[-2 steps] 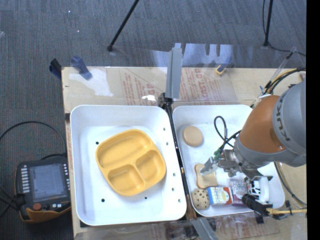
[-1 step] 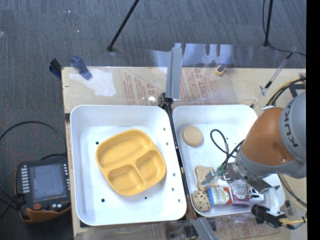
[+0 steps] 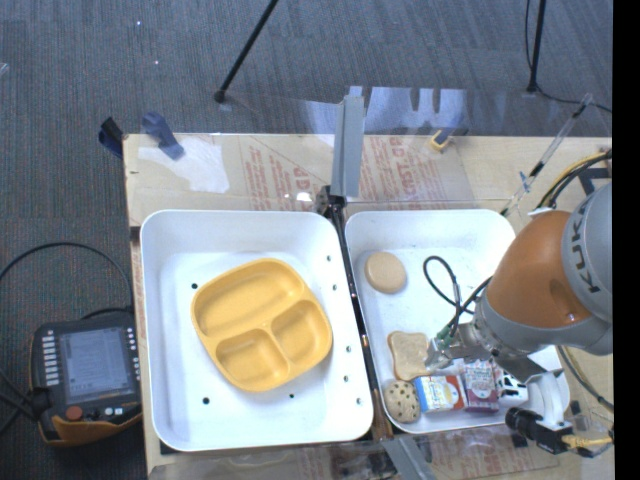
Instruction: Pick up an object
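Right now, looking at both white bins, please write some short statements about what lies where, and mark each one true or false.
1. The yellow tray lies in the left bin. True.
2. The round bun lies in the left bin. False: it lies in the right bin, near its left wall.
3. The slice of toast sits between the bun and the cookie. True.
4. The yellow tray holds a cookie. False: its three compartments hold nothing.
5. The small carton lies right of the cookie. True.
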